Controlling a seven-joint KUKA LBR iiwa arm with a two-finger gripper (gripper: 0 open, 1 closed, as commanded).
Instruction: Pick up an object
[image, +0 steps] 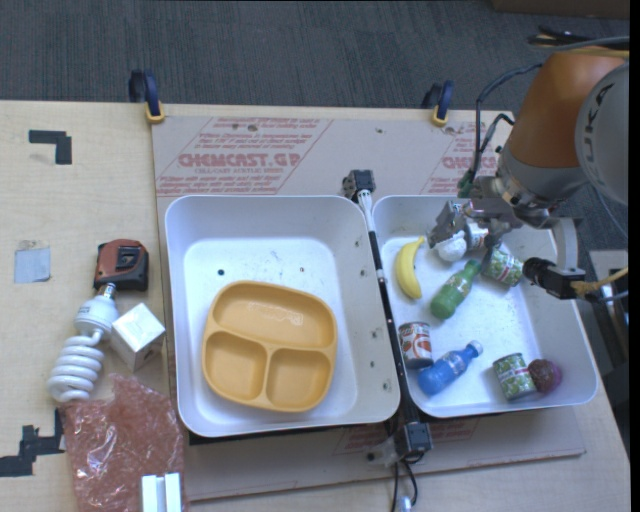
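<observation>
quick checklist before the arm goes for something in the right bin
1. Gripper over the right bin: ok, near its far edge.
2. Finger state: cannot tell, hidden in wrist clutter.
3. Anything already held: cannot tell.
4. Nearest targets: ok, banana and green bottle lie just below the gripper.
5. Crowding: not ok, the green bottle sits close to a small can.
6. Spare targets: ok, blue bottle and red can lie at the near side.

Tray (268, 345) in left bin (190, 230); banana (407, 268) in right bin (575, 330).
</observation>
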